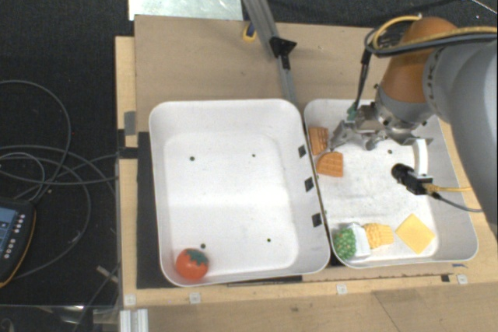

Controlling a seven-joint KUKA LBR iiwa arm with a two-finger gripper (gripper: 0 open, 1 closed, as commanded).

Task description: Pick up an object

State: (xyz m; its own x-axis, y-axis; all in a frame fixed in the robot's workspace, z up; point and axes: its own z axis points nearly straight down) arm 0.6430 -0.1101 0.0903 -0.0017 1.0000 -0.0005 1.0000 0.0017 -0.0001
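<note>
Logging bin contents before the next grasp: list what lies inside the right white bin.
In the right white bin: two orange waffle-like pieces by its left wall, and a green pea-like toy, yellow corn piece and yellow cheese slice along the near edge. The grey arm covers the far right corner.

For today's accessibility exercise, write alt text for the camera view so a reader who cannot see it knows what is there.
A grey robot arm reaches from the right, its gripper low over the right bin near two waffle-like pieces. That bin's front holds a green vegetable, corn and a yellow cheese slice; the left bin holds a tomato.
</note>
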